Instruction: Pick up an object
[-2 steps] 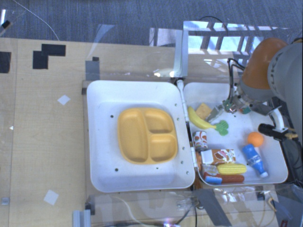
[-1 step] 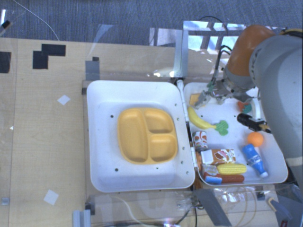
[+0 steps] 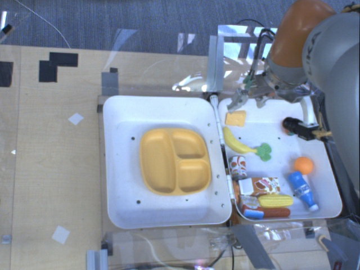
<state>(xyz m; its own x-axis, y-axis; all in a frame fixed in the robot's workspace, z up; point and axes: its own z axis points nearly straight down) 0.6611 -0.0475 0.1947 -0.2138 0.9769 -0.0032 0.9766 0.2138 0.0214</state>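
Observation:
My gripper (image 3: 249, 99) hovers over the far left corner of the right bin (image 3: 332, 204). It is open, with nothing between its fingers. Just below it lies a yellow cheese wedge (image 3: 235, 118). Closer to me along the bin's left side are a banana (image 3: 236, 142) and a green broccoli piece (image 3: 263, 151). An orange (image 3: 304, 165) and a blue bottle (image 3: 302, 190) sit at the right. At the near end are a small can (image 3: 238, 166), a printed box (image 3: 264, 185), a corn cob (image 3: 274, 200) and a hot dog (image 3: 273, 211).
The left bin (image 3: 121, 196) holds a yellow divided plate (image 3: 174, 161). A metal frame (image 3: 216, 66) stands behind the bins, close to the gripper. The grey arm with its orange band (image 3: 295, 30) fills the upper right, over the right bin's far side.

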